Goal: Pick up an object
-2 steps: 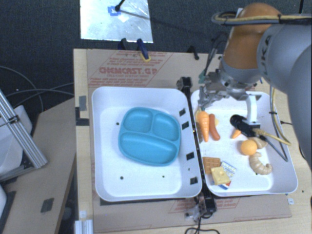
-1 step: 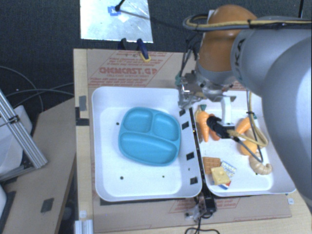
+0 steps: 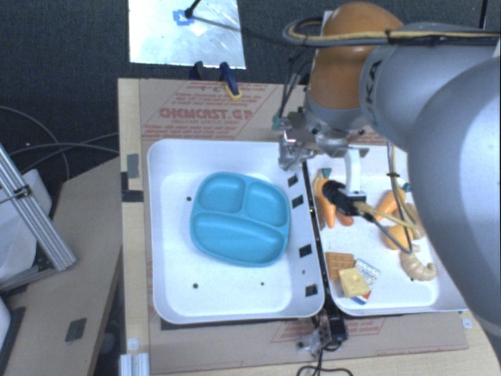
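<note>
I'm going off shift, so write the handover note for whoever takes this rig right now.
The end effector hangs over the far left corner of the right bin, with no object visibly in its grasp.
Right bin: carrot, cracker, yellow block, pastry.
Left bin: blue divided plate.
Done: nothing lifted. Left: grasp and raise one object.

We count two white bins, the left bin (image 3: 172,288) and the right bin (image 3: 391,290). In the left one there is a single blue tray (image 3: 239,218), and we count three compartments in it. In the right one we make out two orange pieces, one by the dividing wall (image 3: 323,204) and one farther right (image 3: 389,207), one brown waffled square (image 3: 339,262), one yellow block (image 3: 354,282) and one pale curved piece (image 3: 419,269). The arm (image 3: 438,92) covers part of that bin, so there we count just what shows.
</note>
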Controlling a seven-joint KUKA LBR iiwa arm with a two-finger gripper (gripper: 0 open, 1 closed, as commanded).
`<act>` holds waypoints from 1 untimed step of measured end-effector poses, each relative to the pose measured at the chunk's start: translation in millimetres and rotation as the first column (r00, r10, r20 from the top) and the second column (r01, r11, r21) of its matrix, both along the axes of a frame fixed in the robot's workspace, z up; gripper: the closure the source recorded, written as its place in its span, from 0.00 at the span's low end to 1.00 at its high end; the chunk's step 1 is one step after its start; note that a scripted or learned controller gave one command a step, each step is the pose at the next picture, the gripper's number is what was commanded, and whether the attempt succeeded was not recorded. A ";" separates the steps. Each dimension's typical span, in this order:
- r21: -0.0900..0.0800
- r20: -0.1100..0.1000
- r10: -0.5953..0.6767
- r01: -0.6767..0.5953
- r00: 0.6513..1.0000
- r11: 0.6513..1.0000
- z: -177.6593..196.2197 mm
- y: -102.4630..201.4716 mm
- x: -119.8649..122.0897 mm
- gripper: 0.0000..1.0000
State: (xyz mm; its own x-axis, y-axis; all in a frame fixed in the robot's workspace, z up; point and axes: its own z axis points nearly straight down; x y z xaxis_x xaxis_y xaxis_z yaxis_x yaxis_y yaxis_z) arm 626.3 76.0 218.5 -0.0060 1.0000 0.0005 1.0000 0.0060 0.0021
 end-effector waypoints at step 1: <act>0.000 -0.001 0.000 0.000 1.000 1.000 7.4 16.9 3.5 1.00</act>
